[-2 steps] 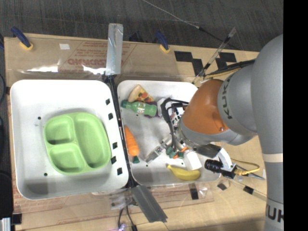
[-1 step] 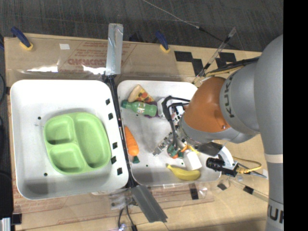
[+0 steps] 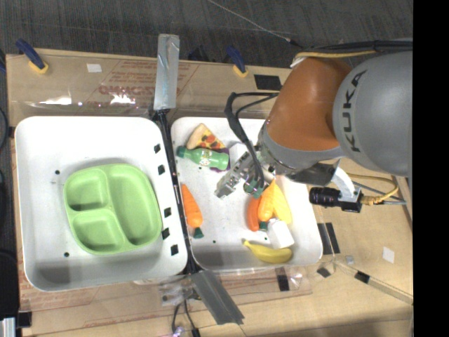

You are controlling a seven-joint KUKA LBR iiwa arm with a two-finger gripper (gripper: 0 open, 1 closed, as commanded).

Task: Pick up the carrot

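Nearest the lens: the bulky grey-and-orange robot arm (image 3: 330,111), entering from 3 o'clock, hiding part of the right shallow white plastic bin (image 3: 210,255). Below it the metal two-finger gripper (image 3: 235,179), hanging above the bin floor with nothing visibly between its tips; spread cannot be told.

At 8 o'clock from the gripper, near but apart: the small orange toy carrot with green top (image 3: 191,208), lying along the bin's left wall, green end toward 6 o'clock. Probably light, stiff, smooth plastic, likely to slip; best taken across the thicker orange middle, though little room beside the wall.

Around: green bottle (image 3: 207,159), pizza slice (image 3: 205,137), yellow banana (image 3: 268,252). Left bin (image 3: 35,188) carrying a green divided plate (image 3: 112,206). Brown cardboard-covered worktop (image 3: 365,286), dark carpet beyond.
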